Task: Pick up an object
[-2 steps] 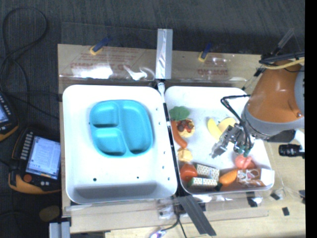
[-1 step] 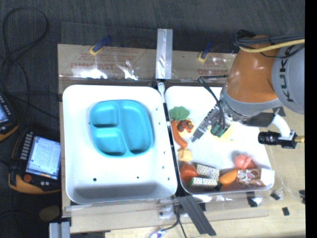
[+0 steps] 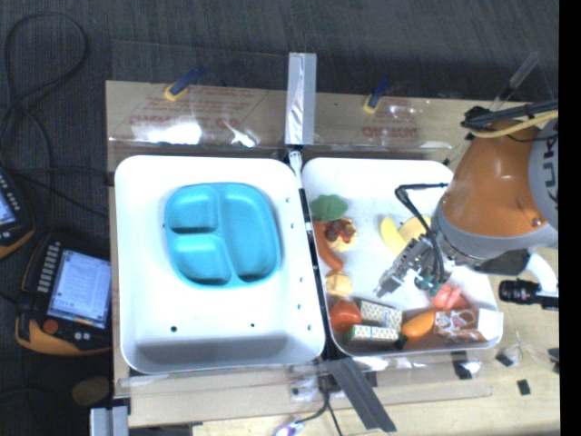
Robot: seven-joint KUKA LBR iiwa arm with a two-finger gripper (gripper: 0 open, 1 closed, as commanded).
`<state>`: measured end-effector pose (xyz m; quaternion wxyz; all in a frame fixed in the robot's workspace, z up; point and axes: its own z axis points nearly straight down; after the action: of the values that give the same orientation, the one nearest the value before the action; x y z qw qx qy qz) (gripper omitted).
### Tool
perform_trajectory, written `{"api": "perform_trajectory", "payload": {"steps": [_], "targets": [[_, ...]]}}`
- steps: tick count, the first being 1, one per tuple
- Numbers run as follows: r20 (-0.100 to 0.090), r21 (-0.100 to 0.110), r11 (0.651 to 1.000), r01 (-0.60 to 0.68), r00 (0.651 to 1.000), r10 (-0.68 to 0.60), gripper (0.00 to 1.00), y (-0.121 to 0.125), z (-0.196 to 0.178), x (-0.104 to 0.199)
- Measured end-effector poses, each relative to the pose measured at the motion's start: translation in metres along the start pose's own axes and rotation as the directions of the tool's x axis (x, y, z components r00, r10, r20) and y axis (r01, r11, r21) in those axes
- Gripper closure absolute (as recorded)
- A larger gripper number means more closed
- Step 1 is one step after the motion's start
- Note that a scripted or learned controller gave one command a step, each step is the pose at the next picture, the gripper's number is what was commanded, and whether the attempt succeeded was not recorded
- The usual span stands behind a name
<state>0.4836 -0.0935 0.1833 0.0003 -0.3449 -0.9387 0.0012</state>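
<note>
Over the right bin (image 3: 427, 173), the pincer (image 3: 399, 278) is seen slanting down-left; whether its jaws are spread or closed cannot be told. Just above it a pale yellow, banana-like piece (image 3: 392, 233) is noted, smooth and curved, lying on the floor. Below it are found an orange piece (image 3: 417, 325) and a checkered block (image 3: 380, 313).

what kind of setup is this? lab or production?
Most likely a robotics lab grasping bench, not production: two white bins taped to a board, a clutter of small toy items in the right bin, and a handheld controller lying on the floor with loose cables.
</note>
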Motion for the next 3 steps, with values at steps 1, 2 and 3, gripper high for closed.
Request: {"api": "perform_trajectory", "payload": {"steps": [1,2,3], "targets": [[-0.002,-0.001,0.966,-0.26,0.966,0.26,1.0,0.051,0.0,0.043],[0.0,0.003,0.818,-0.575,0.818,0.575,1.0,0.106,-0.01,0.061],[0.001,0.002,0.833,-0.553,0.833,0.553,1.0,0.059,0.0,0.051]]}}
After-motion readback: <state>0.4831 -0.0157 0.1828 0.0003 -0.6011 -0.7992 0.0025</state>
